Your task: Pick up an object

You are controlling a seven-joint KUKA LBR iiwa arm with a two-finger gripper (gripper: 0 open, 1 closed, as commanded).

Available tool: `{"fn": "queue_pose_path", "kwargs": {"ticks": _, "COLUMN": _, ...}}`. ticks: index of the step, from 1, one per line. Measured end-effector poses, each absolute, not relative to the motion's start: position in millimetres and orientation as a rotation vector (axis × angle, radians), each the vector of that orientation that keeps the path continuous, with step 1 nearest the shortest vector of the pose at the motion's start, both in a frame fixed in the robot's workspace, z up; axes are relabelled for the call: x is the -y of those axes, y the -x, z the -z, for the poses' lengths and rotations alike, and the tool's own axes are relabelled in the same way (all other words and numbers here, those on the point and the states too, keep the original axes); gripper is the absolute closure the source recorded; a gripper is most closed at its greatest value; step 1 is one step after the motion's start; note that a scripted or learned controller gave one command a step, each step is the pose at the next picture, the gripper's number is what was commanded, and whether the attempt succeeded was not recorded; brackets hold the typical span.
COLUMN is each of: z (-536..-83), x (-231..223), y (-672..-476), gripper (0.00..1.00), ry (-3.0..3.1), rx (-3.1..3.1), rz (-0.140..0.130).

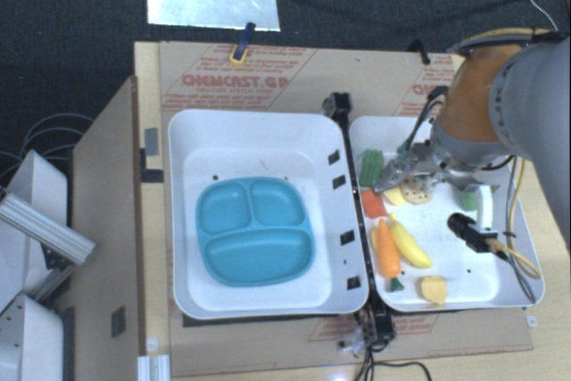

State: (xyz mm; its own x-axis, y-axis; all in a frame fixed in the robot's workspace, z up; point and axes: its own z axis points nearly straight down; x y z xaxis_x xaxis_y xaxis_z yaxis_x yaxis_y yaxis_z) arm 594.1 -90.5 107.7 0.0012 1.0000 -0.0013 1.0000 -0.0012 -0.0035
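Camera view: the pincer (399, 178) is low in the right bin (508, 281), over a cookie (413, 190) and beside a green piece (371, 165). Whether it is wide or narrow cannot be told. Nothing is seen gripped. A carrot (387, 251), banana (410, 245) and potato chunk (434, 288) lie nearer the front. The left bin (268, 125) holds a blue tray (256, 230). Judged: pick not yet made; grasp and lift remain.
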Motion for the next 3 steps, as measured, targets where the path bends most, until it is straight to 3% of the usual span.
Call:
{"fn": "queue_pose_path", "kwargs": {"ticks": 1, "z": -86.0, "x": 122.6, "y": -665.1, "gripper": 0.00, "ry": 2.208, "rx": 2.223, "rz": -0.003}}
{"fn": "queue_pose_path", "kwargs": {"ticks": 2, "z": -101.7, "x": 121.4, "y": -667.5, "gripper": 1.00, "ry": 2.217, "rx": 2.236, "rz": 0.011}}
{"fn": "queue_pose_path", "kwargs": {"ticks": 3, "z": -189.9, "x": 45.3, "y": -635.4, "gripper": 1.00, "ry": 2.212, "rx": 2.234, "rz": 0.009}}
